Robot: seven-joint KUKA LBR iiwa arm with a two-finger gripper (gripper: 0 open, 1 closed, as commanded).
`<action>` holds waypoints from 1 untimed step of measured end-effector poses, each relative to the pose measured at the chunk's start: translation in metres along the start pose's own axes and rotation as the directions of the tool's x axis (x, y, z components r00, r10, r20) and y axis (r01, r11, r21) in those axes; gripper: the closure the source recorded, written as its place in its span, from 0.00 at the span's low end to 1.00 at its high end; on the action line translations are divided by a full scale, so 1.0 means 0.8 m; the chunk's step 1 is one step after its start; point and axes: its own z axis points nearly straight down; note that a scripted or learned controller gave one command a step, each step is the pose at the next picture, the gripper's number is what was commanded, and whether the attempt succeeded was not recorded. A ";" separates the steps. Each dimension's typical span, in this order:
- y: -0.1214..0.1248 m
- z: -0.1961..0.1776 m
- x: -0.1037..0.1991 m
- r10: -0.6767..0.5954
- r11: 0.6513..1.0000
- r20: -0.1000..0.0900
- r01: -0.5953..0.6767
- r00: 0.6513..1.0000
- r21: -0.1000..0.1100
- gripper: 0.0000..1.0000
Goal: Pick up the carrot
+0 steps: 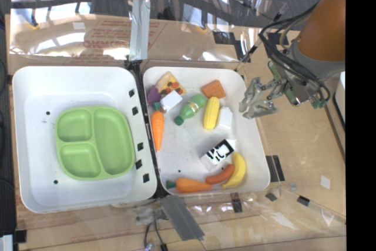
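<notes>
Carrot (192, 185) candidate number one lies on its side at the near wall of the right bin (256, 144), leafy green end pointing left, and a red pepper-looking thing (220, 175) touches its right end with a banana (237, 170) curled just beyond that; honestly a cramped pick, since anything coming down there risks bumping the pepper or the bin wall; a bit further in there's a black and white box (217, 151); then a second carrot (157, 129) lies along the bin's left wall, fat end toward the back, thin tip toward the front, plain smooth orange, looks like hard toy plastic so probably slippery; I'd go for this one, closing across the thick upper half and coming straight down, but it hugs the wall so there's little room on that side; next door in the left bin is a green divided tray (94, 141); further back sit a corn cob (211, 113) and a green bottle (191, 110); the gripper (255, 104) hangs over the bin's right rim, well apart from both carrots, holding nothing, and I can't tell whether it's open or closed from this angle
</notes>
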 end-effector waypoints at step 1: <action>-0.009 -0.050 -0.033 -0.111 0.994 0.001 0.111 0.994 0.000 1.00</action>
